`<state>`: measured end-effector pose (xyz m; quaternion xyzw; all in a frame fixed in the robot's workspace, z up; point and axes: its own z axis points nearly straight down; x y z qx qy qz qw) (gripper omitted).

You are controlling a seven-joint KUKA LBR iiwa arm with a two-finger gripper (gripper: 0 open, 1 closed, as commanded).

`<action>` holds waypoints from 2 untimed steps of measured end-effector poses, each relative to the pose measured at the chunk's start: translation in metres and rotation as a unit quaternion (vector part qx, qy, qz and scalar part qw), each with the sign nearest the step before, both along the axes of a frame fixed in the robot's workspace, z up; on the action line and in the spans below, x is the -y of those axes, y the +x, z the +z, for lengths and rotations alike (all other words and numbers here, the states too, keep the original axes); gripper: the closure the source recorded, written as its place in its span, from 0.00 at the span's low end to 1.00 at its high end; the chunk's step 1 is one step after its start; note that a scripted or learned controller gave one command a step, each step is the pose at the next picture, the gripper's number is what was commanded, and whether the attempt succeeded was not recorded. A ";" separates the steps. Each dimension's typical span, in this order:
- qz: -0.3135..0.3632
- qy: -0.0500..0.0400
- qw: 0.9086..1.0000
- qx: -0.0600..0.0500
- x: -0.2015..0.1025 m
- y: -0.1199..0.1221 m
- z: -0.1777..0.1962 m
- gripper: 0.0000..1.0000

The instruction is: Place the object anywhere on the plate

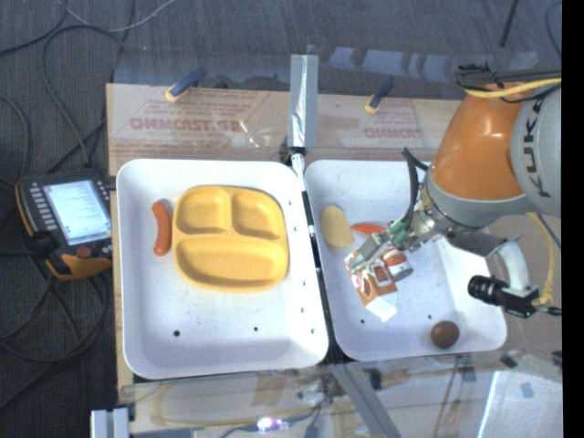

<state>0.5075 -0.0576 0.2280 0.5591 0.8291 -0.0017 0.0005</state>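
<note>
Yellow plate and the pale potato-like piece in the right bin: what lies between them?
In the camera view, only the two bins' adjoining rims separate the yellow plate from the pale piece.

two shallow white bins are sitting side by side on the tabletop (137,121), the left bin (137,336) touching the right bin (474,336) along a shared edge. a strip of silver tape (302,99) is running up from that seam. two small clamps with yellow and blue parts (182,85) (380,96) are lying near the tabletop's far edge. a handheld pendant (64,222) with a lit screen is resting on the grey carpet (91,26) to the left, cables (82,7) trailing nearby.
</note>
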 end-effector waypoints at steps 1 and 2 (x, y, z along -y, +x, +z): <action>0.120 0.001 0.993 -0.001 -0.057 0.049 -0.025 1.00; 0.172 0.001 0.985 0.000 -0.101 0.090 -0.045 1.00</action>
